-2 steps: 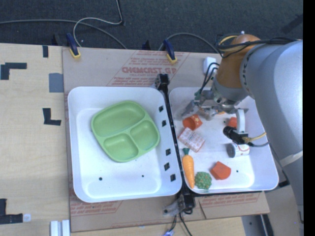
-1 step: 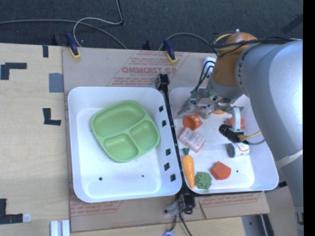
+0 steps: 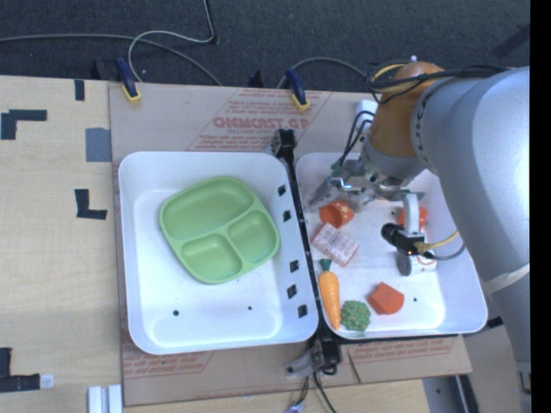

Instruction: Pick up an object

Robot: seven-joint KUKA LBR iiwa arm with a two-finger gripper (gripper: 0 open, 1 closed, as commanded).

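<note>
A robotics lab bench: a grey industrial arm (image 3: pixel 469 157) reaches over two white bins (image 3: pixel 138 231) set on cardboard (image 3: pixel 250 123) held by blue and yellow clamps (image 3: pixel 127 80), with cables (image 3: pixel 172 37) trailing across dark carpet behind

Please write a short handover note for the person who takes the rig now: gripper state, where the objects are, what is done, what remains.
Gripper: low in the right bin, by the orange block.
In the right bin also: wrapped packet, carrot, broccoli, red-orange block.
Left bin: green divided tray.
Done: nothing lifted, as far as the view shows.
Left: grasp one object and raise it.
</note>
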